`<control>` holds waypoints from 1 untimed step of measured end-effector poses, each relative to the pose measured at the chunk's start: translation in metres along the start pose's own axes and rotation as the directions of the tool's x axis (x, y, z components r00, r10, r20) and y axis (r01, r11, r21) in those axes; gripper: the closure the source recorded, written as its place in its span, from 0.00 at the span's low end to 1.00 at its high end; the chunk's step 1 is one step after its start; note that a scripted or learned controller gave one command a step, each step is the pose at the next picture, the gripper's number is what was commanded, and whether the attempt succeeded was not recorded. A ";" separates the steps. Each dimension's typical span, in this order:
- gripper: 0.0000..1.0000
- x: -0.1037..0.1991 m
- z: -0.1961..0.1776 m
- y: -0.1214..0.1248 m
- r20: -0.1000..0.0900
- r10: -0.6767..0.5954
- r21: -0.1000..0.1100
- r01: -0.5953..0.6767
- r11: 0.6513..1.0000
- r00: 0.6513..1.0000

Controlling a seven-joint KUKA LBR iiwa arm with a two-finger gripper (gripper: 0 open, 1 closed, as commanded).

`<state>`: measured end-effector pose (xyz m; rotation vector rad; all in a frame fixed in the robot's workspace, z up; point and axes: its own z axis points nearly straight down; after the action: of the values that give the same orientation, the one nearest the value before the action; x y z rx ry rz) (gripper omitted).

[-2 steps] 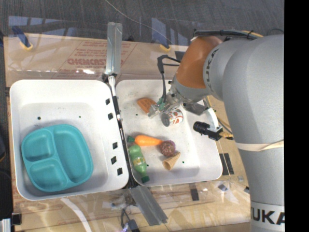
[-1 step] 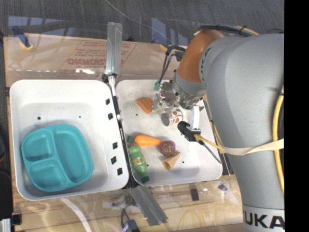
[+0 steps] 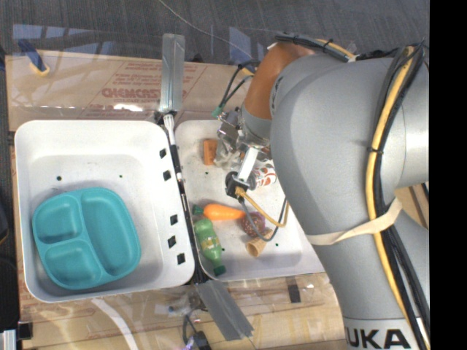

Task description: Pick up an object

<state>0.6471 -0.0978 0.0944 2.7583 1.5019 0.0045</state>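
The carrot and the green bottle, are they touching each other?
Cannot tell. In the camera view the carrot lies right beside the green bottle's top, with no plain gap or contact visible.

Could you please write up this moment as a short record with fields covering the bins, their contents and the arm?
left bin: holds a teal divided plate
right bin: holds a carrot, a green bottle, a small brown piece and an ice cream cone
arm: reaches in over the right bin
hand: low over the right bin, above the carrot
grasp: not discernible
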 end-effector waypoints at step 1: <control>1.00 0.059 -0.100 -0.025 -0.001 0.370 0.002 -0.370 0.929 0.929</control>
<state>0.6579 -0.0342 0.1949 2.9949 0.9565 0.0054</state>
